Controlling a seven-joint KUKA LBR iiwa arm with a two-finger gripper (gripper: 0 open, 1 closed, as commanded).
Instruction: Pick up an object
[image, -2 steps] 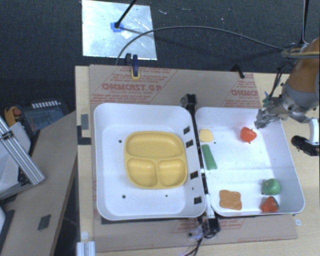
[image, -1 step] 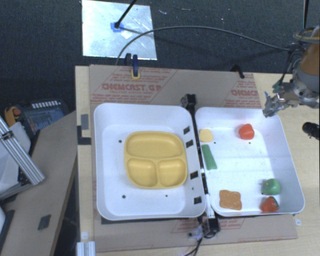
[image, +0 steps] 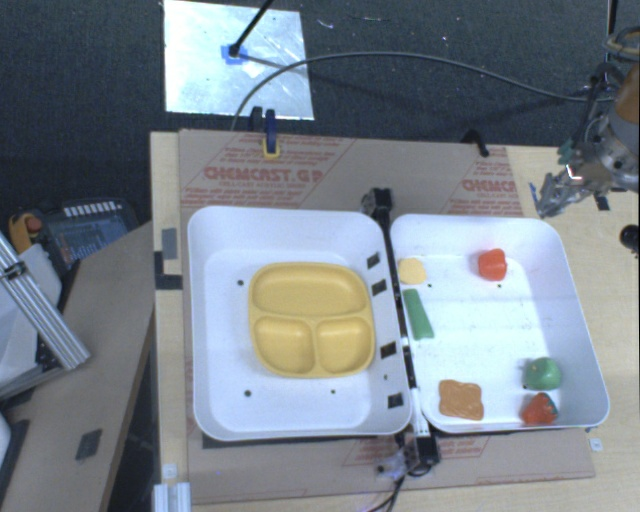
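Note:
The right bin (image: 560, 300) holds several small items. An orange-red piece (image: 491, 264) lies near its far side, with a pale yellow round piece (image: 411, 270) at the far left. A green stick (image: 418, 313) runs along the left wall. At the near side sit a tan flat piece (image: 461, 399), a green round piece (image: 543, 373) and a red piece (image: 539, 409). My gripper (image: 556, 194) hangs beyond the right bin's far right corner, above the bench and apart from every item.
The left bin (image: 215, 300) carries a yellow three-compartment tray (image: 310, 318). Black clips line the divider between the bins (image: 385, 300). A cable arcs across the dark floor behind the bench. A shiny sheet (image: 236, 60) lies at the far left.

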